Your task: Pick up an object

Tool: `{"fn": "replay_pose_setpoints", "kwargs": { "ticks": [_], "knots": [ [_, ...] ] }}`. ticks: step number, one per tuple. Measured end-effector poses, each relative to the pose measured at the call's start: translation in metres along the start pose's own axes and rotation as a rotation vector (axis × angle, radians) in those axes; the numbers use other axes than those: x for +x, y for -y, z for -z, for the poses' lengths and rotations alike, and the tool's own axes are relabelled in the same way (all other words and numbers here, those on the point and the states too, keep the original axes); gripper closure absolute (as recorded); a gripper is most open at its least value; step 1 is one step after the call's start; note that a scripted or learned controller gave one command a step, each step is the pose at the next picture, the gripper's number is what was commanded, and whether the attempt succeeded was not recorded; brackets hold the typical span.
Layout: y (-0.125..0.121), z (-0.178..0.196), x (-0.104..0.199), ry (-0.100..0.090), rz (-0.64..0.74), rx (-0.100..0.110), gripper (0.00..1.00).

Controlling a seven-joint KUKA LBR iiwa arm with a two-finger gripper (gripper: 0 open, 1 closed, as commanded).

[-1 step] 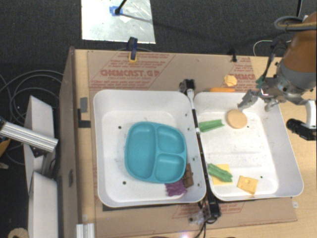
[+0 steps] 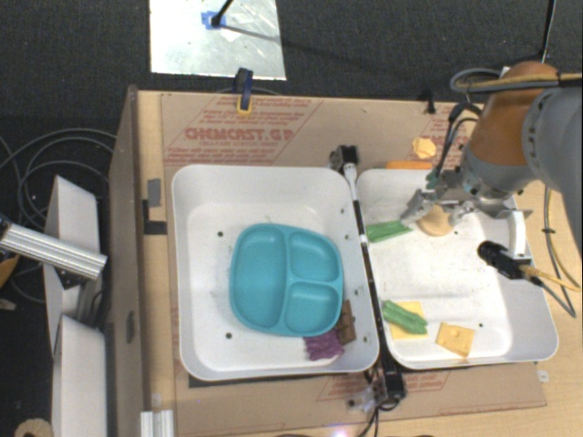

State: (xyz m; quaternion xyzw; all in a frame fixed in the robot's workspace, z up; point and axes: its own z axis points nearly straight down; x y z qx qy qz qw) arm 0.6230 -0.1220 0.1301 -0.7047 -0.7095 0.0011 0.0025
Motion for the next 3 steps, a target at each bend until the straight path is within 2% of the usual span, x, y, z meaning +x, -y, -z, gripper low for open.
{"fn": "replay_pose_setpoints", "kwargs": {
  "ticks": [1, 2, 3],
  "knots": [
    [-0.016, -0.004, -0.048, 0.004, -0.008, -0.009, 0.0],
    [-0.003, 0.001, 0.0, 0.001, 0.001, -0.005, 0.0],
    [-0.023, 0.013, -0.024, 0.003, -0.005, -0.011, 0.0]
  ]
}}
